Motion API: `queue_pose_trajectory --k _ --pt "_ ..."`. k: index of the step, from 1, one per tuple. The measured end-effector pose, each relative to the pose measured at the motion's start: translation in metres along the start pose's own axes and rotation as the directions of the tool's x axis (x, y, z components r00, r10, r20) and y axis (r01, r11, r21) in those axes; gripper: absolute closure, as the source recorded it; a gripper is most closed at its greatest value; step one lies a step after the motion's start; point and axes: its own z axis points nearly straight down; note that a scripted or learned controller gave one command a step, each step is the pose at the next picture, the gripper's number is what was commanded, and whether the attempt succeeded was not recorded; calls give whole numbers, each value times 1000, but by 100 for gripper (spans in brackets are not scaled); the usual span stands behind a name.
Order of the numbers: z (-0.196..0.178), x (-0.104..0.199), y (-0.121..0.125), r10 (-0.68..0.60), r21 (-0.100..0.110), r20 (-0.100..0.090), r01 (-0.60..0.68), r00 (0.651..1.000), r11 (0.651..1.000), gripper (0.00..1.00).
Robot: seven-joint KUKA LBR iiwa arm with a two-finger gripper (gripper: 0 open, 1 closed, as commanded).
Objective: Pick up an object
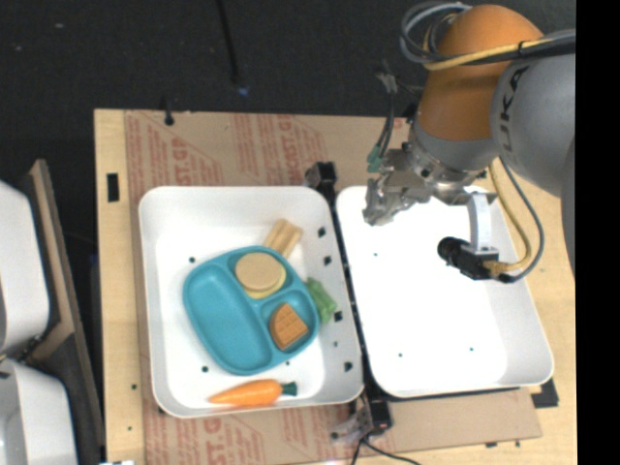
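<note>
While the arm reaches in from the right, we see two shallow white bins side by side on the worktop. Our left bin holds a blue divided tray, lying at a slant across its middle. On the tray, a round tan biscuit sits in one compartment and a brown, toast-like piece in the one next to it. A pale wooden block touches the tray's upper edge, and a small green item lies just beside its right side. An orange carrot with a green tip lies near the bin's front wall, apart from the tray. Over the back left corner of the right bin hangs the tool; we cannot tell how far it is parted, and nothing is visible in its grip.
</note>
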Motion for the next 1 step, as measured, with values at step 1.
queue_pose_trajectory --k 1 --pt "18 52 3 0 0 0 0 1000 1000 100"
